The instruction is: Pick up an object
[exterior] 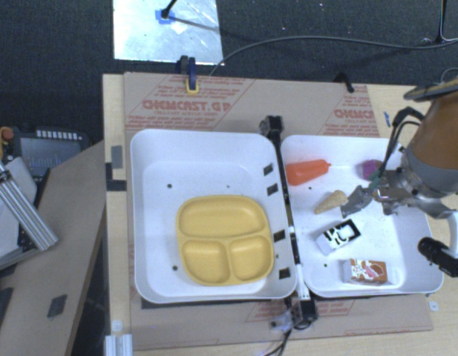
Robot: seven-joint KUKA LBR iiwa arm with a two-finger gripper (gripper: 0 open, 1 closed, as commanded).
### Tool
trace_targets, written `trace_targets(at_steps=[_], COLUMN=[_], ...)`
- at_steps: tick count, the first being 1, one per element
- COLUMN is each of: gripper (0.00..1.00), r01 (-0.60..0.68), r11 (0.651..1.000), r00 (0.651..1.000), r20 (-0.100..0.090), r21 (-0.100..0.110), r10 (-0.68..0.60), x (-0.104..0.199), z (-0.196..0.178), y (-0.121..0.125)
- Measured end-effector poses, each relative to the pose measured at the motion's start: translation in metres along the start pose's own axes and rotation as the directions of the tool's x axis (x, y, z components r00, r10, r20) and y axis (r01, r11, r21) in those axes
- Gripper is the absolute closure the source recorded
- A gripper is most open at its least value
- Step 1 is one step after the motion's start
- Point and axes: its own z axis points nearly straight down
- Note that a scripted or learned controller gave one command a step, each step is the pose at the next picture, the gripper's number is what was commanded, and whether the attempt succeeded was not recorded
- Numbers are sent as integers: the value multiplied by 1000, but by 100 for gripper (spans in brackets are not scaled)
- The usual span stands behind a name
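Small brown/pink packet point(367, 271) sits at the front of the R bin point(407, 282), closest to the cam. Black/white block point(338, 236) lies just behind it, tilted. Tan cone-shaped piece point(331, 201) is mid-bin, orange carrot-like item point(307, 170) near the back by the divider, purple obj point(370, 169) at the back, partly hidden by the arm. Gripper point(360, 199) hovers low over the R bin between the cone and the purple obj, just beside the cone, above the b/w block. Jaws: can't tell if apart or together; nothing visibly held. L bin point(151, 199) holds 1 yellow 3-compartment tray point(223, 239).
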Motion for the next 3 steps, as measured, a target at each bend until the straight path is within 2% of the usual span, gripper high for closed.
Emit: trace_targets(at_steps=[1, 2, 3], gripper=[0, 0, 0], r01=[3, 0, 0], r11=[1000, 1000, 1000], r00=[1000, 1000, 1000], r20=[2, 1, 4], r21=[-12, -6, -15], r10=[-3, 0, 0], x=[0, 2, 3], z=[-5, 56, 115], y=[2, -2, 5])
